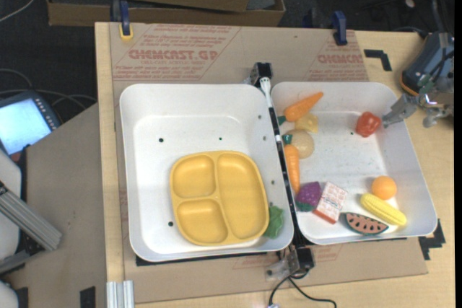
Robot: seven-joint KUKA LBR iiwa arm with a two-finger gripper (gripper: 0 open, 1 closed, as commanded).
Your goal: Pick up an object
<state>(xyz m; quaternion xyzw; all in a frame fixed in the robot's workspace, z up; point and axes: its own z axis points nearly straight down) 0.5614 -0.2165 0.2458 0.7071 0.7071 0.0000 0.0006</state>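
Spanning most of the view, the surface [108, 155] carries two white bins: the left bin [144, 112] with a yellow tray [216, 197] of three compartments, and the right bin [411, 155] with the small items. At the right bin's far right rim, the grey arm [433, 61] reaches in, its fingers [398, 112] pointing left toward a red tomato [367, 124] (small, round, glossy), which lies in the bin's upper right part, just beside the tips. Whether the fingers are spread or pressed together I cannot tell; nothing shows between them. Elsewhere lie a banana [383, 210], a watermelon slice [362, 223], two carrots [303, 106] [291, 166], an orange [383, 187] and purple grapes [309, 193].
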